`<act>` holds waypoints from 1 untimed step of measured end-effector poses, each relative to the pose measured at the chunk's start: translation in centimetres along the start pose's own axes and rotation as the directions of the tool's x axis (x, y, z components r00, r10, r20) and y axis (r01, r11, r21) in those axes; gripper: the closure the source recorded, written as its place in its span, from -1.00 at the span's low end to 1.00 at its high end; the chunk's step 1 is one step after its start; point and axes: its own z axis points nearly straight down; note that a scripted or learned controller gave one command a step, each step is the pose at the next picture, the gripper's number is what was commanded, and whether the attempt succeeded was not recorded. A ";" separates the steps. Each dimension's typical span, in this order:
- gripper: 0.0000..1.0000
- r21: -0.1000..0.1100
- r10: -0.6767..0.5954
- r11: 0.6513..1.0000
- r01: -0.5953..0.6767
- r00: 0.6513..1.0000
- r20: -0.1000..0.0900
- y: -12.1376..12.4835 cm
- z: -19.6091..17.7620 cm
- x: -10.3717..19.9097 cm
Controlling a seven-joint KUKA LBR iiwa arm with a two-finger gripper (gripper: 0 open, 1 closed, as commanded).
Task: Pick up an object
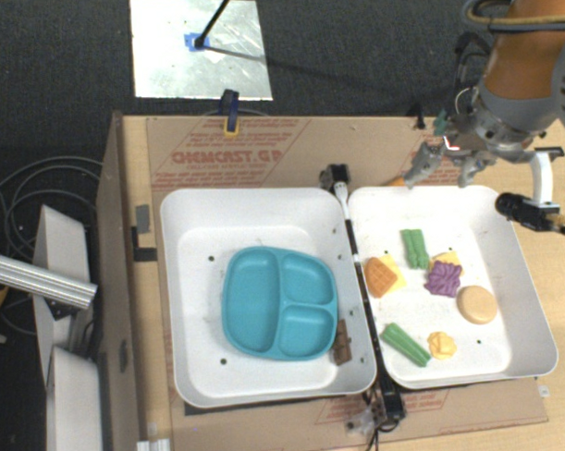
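Below the open gripper (444,171), toy foods crowd the right bin (525,285).

The arm (526,45) is cut off by the top and right edges. A small brown thing (342,343) at the left bin's (187,269) right rim is too small to tell, half tucked behind the blue tray (278,303).

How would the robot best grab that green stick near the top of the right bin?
Probably from straight above, pinching the green stick across its narrow middle. It lies flat and long, with bare floor either side. The gripper hovers over the bin's far edge.
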 end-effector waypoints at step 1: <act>-1.00 0.005 0.005 1.000 -0.005 1.000 -0.001 -3.6 6.5 -4.0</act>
